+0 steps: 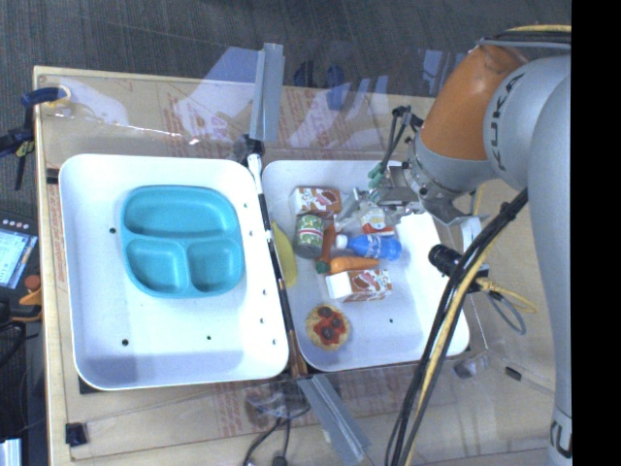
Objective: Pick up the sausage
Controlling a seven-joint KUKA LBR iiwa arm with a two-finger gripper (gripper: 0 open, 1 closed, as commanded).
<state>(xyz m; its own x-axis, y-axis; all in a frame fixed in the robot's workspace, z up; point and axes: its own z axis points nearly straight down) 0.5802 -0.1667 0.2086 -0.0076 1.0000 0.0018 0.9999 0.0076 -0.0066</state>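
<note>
The gripper [376, 200] hangs low over the far part of the right bin [432, 304], just above a cluster of food items, and I cannot tell if it is apart or together. The sausage [329, 240], dark brown, lies in this bin between the green can [310, 233] on its left and the blue bottle [375, 249] on its right, near the gripper. The left bin [97, 309] holds a blue divided tray [182, 238].

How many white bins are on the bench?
2. The left bin holds a blue divided tray; the right bin holds a heap of food items, with the gripper above them.
</note>
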